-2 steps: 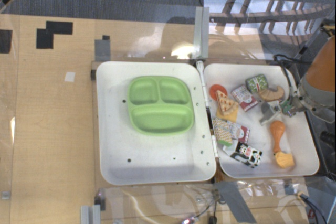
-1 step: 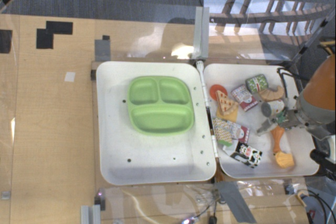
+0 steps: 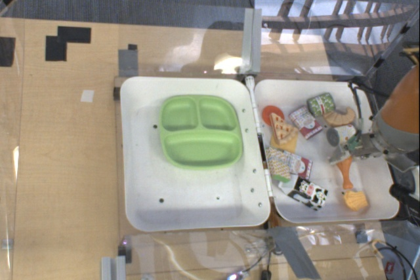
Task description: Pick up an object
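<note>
The right bin (image 3: pixel 380 210) holds several toy foods. A green can (image 3: pixel 321 103) lies at the back beside a tan cookie-like piece (image 3: pixel 340 117), with a pink carton (image 3: pixel 305 120) just in front of them. A red disc (image 3: pixel 271 113) and a pizza slice (image 3: pixel 283 132) sit at the left, a printed packet (image 3: pixel 281 164) below them, and a black-and-white carton (image 3: pixel 308 192) at the front. An orange carrot-like piece (image 3: pixel 350 187) lies at the front right. My gripper (image 3: pixel 342 146) is low in the right bin, just above the orange piece's upper end and in front of the cookie.
The left bin (image 3: pixel 141 200) carries a green divided plate (image 3: pixel 199 130) near its middle. A metal post (image 3: pixel 251 42) stands behind the wall between the bins. The arm's orange band (image 3: pixel 401 108) and cables (image 3: pixel 364 98) hang over the right bin's right side.
</note>
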You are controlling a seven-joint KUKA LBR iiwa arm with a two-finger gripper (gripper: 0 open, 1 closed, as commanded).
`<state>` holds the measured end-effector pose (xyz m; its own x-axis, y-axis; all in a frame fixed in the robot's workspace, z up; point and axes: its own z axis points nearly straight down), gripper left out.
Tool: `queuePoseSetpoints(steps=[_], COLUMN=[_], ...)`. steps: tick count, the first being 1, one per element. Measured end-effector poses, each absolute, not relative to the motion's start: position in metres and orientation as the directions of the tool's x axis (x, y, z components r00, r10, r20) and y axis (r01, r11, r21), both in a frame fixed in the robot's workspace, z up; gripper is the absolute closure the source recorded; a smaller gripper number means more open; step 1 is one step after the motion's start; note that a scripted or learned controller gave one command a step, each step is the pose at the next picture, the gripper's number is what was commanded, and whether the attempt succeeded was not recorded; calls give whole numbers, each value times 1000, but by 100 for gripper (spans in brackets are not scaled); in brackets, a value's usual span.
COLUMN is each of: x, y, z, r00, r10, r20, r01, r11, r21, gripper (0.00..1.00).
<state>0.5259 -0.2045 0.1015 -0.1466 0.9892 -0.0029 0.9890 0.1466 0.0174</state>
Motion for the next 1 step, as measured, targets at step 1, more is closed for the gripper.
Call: queuePoseSetpoints(steps=[1], x=[533], y=[-111], z=[177], r00=[-184], r10=[983], r20=[-1], r01=[983], r11=[184], r21=[6], gripper=[100])
